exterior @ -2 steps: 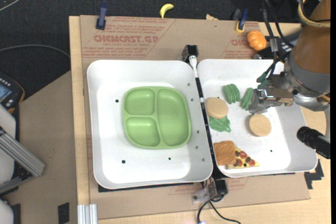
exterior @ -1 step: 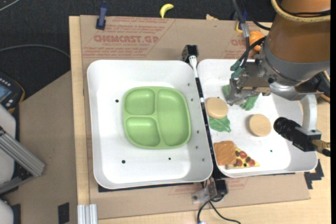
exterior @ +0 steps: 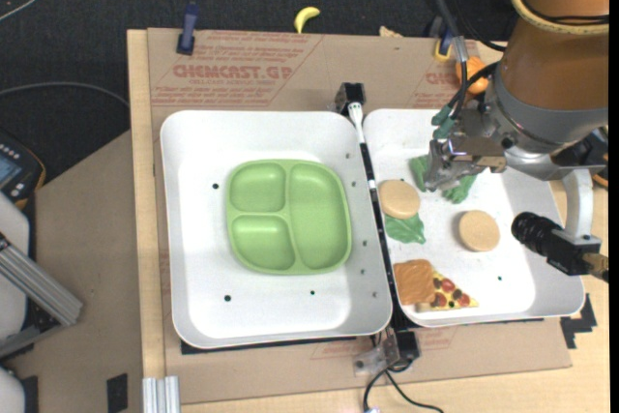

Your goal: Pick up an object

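My gripper (exterior: 446,171) is low in the right bin (exterior: 522,300), at its far middle, directly over a green leafy toy (exterior: 458,186) that sticks out on both sides of it. Whether the toy sits between the fingers is hidden by the wrist. A tan round biscuit (exterior: 398,199) lies just to the front left of the gripper, with a second green leaf (exterior: 407,229) in front of it. Another tan disc (exterior: 478,231) lies in front of the gripper to the right. A brown toast piece (exterior: 414,279) and a pizza slice (exterior: 451,294) lie at the front edge.
The left bin (exterior: 193,208) holds a green divided plate (exterior: 288,215). A black divider bar (exterior: 368,179) runs between the bins. A small orange piece (exterior: 472,73) shows by the arm at the right bin's far edge. A yellow banana toy (exterior: 307,16) lies beyond the board.
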You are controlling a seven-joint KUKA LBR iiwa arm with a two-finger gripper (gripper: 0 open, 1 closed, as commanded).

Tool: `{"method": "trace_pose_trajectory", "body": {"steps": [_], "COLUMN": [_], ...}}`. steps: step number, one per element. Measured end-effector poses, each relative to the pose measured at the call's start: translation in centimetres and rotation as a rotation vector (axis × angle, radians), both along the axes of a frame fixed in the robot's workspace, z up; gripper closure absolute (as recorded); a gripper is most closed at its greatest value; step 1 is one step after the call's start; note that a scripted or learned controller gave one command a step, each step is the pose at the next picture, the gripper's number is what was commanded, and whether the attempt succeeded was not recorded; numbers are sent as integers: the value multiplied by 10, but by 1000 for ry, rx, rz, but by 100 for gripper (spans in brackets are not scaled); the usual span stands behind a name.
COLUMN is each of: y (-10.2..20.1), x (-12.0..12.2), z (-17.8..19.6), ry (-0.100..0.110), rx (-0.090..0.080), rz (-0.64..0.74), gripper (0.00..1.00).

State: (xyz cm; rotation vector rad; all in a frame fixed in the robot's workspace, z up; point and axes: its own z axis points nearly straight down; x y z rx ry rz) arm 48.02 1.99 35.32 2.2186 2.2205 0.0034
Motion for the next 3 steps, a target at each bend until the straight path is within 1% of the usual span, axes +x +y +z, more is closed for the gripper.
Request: {"method": "trace_pose_trajectory", "body": {"steps": [1, 2, 3], "y": [0, 49, 47], "x": [1, -1, 0], "z": [10, 13, 24], "ry": [-1, 1, -1], "rx": [0, 1, 0], "rz": [1, 4, 0], "gripper": [100, 100, 100]}}
